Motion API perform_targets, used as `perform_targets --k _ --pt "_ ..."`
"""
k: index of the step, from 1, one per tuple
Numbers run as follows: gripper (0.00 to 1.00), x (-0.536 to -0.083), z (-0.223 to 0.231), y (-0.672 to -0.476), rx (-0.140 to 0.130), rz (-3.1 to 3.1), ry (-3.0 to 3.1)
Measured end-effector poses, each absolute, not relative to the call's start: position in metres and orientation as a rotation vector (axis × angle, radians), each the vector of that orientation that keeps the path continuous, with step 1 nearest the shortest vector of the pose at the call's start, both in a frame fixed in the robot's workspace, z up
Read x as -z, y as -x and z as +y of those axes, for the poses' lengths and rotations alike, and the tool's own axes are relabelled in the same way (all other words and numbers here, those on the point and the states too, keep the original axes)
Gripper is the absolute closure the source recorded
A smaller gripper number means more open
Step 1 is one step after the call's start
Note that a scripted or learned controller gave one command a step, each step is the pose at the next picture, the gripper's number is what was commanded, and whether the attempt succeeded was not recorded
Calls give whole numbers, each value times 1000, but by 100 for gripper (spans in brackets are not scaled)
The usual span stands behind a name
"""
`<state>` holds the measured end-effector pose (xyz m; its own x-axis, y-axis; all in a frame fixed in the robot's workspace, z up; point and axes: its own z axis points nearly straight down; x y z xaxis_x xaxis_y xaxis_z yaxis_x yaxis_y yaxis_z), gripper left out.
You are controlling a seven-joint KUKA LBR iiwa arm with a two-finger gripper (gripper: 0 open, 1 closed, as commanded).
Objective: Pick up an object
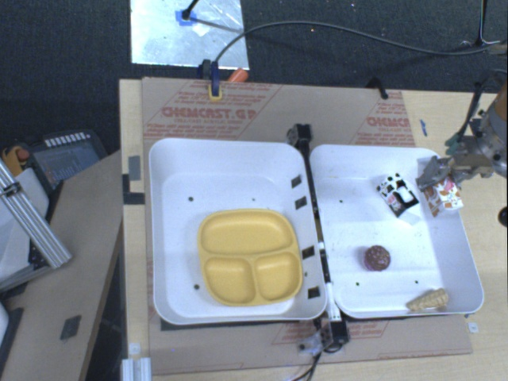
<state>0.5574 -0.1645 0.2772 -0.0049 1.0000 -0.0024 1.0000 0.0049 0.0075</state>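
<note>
Two white bins [159, 213], one yellow tray [248, 256], four small objects [377, 257], pincer [435, 171] state unclear.

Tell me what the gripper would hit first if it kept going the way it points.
Most likely the small carton at the right bin's far right wall; the gripper sits just above it. Height from one slanted view is unclear.

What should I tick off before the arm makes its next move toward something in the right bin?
1. Objects to pick lie in the right bin: black-and-white object, dark red ball, tan piece: ok.
2. Gripper sits over the bin's right rim: ok.
3. Small box just below the gripper, held or not: cannot tell.
4. Jaws open or shut: cannot tell.
5. Ball stands apart from its neighbours: ok.
</note>
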Motion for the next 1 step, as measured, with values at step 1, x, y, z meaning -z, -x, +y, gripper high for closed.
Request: perform_targets --k 1 --pt "100 -281 -113 -549 -3 2230 -2211"
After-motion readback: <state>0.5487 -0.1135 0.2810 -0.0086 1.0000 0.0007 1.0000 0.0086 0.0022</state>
